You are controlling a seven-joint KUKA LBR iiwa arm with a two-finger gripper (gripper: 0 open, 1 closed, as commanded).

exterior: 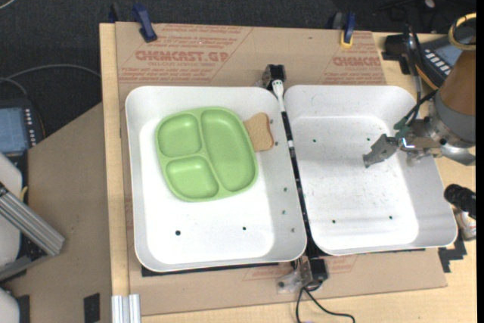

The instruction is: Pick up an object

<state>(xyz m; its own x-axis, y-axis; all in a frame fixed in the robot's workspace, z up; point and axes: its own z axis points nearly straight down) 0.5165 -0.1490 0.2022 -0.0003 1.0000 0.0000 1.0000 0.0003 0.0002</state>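
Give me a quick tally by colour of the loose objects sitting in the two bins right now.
Green: 1, the divided plate in the left bin.
Tan: 1, the small flat piece touching the plate's right edge.
Total: 2, both in the left bin. The gripper is over the right bin.

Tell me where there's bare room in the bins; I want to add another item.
The right bin has bare floor across its left and front parts; the tool hangs over its right middle. In the left bin, the front strip below the green tray is free. Its back half is crowded: the tray and a tan sponge touching its right edge.
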